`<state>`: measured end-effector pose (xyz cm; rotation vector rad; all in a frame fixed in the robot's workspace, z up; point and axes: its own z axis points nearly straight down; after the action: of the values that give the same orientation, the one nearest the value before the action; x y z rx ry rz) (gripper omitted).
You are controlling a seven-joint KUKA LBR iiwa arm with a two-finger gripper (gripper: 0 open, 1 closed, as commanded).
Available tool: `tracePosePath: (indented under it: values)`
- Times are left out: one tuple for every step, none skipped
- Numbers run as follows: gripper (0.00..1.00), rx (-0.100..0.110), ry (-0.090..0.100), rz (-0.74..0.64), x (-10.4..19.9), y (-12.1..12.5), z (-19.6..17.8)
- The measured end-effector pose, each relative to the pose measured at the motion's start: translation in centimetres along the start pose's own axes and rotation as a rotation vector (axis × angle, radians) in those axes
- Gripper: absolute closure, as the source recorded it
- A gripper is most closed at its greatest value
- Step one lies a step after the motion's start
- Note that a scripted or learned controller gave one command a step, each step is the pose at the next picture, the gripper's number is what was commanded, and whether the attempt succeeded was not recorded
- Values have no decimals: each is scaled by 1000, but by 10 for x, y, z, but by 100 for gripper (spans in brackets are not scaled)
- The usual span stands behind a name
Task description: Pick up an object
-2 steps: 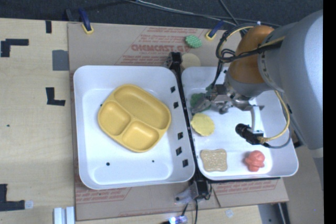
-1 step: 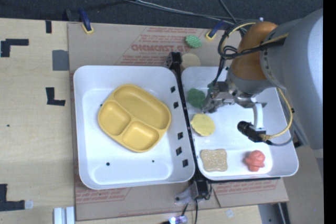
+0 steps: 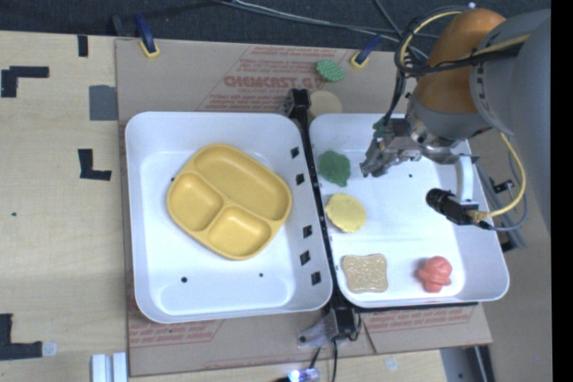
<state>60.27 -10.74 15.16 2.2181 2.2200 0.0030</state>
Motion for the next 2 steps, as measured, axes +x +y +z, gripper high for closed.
tracePosePath:
  values:
    - [100, 0, 0, 0, -9, -1, -50]
    - [100, 0, 0, -1, -9, 0, -96]
